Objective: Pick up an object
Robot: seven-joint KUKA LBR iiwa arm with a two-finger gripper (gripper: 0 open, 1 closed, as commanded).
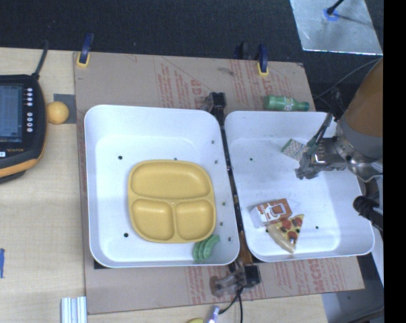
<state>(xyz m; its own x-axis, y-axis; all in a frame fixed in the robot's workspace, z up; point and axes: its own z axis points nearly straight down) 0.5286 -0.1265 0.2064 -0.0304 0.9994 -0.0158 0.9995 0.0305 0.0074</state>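
Note:
My gripper [309,167] hangs over the right bin [270,247], in its upper right part, with the arm coming in from the right. Just up and left of the fingers lies a small grey-green packet [291,147] on the bin floor. A brown and white snack packet [273,211] and a toy pizza slice [287,231] lie near the bin's front, well below the gripper. A yellow divided plate [171,200] fills the middle of the left bin [102,180]. A green toy [206,247] rests at that bin's front right corner.
A green bottle [286,103] lies on the cardboard behind the right bin. A yellow ball [57,112] and a teach pendant [11,126] sit left of the bins. Clamps hold the cardboard at its back edge.

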